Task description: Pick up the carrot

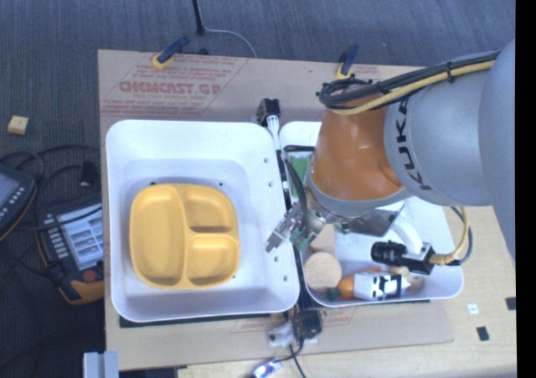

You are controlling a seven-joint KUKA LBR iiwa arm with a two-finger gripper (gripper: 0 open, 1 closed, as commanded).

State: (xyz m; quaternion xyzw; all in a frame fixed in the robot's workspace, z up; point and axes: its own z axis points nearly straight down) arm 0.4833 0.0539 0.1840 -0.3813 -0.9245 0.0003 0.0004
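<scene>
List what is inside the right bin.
Right bin: a round tan item, an orange carrot piece, a black-and-white object. The arm covers the bin's upper part.

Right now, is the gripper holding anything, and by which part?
Cannot be told. The gripper sits low at the right bin's left edge, with a green thing beside it; the carrot lies apart, untouched.

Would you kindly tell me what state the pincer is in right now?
Pincer: cannot be told; it sits low at the divide between the two bins.
</scene>
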